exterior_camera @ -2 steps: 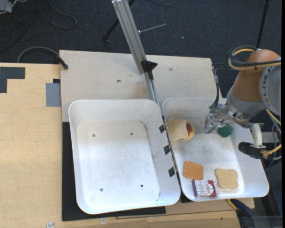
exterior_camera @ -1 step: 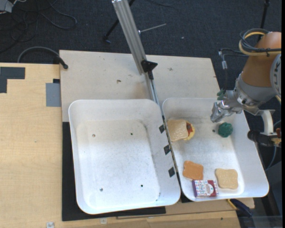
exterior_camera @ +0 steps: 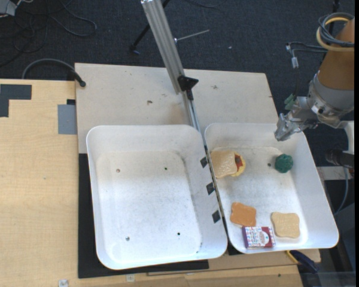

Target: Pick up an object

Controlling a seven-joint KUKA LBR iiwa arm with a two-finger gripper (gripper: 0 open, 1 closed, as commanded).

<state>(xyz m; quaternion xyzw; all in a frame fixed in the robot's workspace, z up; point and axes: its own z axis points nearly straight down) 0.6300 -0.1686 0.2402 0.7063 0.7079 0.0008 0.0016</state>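
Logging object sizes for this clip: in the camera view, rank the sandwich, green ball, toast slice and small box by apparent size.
1. Sandwich
2. Toast slice and small box: look alike, not ranked
3. Green ball

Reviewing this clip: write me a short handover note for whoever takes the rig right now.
Gripper: above the back edge of the right bin, nothing seen between its fingers.
In the right bin: green ball nearest the gripper, sandwich by the divider, orange slice, toast slice, small red packet at the front.
Done: nothing picked up yet.
Left: descend on one item, probably the green ball, grasp and lift.
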